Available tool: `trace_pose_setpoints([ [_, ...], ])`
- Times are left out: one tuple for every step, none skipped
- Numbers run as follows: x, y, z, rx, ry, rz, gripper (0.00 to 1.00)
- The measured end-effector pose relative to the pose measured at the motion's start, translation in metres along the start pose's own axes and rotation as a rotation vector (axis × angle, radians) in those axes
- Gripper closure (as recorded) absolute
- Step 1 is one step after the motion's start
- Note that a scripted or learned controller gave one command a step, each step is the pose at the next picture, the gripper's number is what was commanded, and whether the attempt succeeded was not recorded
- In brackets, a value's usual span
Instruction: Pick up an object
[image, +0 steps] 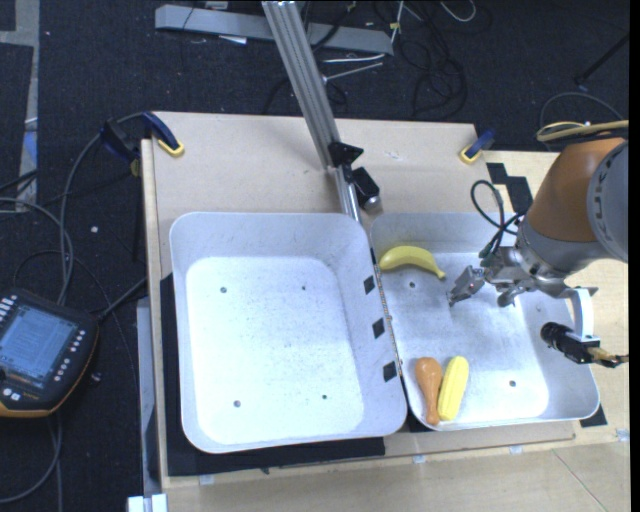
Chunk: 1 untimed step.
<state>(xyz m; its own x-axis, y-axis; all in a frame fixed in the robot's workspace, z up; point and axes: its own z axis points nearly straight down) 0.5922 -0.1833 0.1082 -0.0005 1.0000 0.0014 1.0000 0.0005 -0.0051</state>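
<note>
Yellow banana (412, 261) at ten o'clock in right-hand bin (500, 400), just beside jaws (478, 285) hanging spread and gripping nothing. Approach step, apparently. Next: shift toward nine o'clock, drop, clench around banana. Orange carrot-like piece (429, 384) and yellow corn-like piece (452, 388) at six o'clock.

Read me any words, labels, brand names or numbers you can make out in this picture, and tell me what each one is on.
No text can be read anywhere.
Handheld controller on the floor at the left: its screen is lit, but the content is too small and blurred to read.
Banana, yellow item and orange item in the right bin: no labels visible.
Arm and end effector: no markings readable.
</note>
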Motion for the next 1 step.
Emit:
trace_pose_setpoints([
  [-0.0005,0.0013,-0.0132,-0.005,-0.002,0.0,1.0],
])
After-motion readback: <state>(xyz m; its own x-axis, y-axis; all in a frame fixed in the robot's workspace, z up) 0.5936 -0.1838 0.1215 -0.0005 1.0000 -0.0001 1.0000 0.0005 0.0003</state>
